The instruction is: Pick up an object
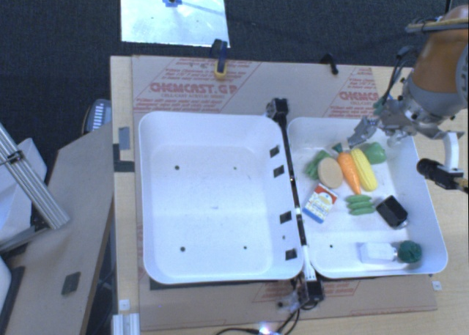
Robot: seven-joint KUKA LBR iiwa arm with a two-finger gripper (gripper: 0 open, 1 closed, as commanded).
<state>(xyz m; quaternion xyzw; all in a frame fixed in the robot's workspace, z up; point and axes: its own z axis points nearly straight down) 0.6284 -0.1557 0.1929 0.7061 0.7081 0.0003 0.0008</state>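
At the right edge, the arm [440, 70] is cut off.

Toy carrot [349, 171], corn [365, 168] etc. in right bin [425, 209].

My arm [440, 62] orange at band, grey below. Under my hand [364, 134]: orange carrot [349, 171], yellow corn [364, 168], tan round slice [330, 174], green pea pod [359, 204]. Further off: black block [391, 211], white-blue-red carton [319, 204], dark green ball [410, 251] on white piece. Both bins [212, 135] white, black-dotted. Desk [242, 81] tan, red lettering.
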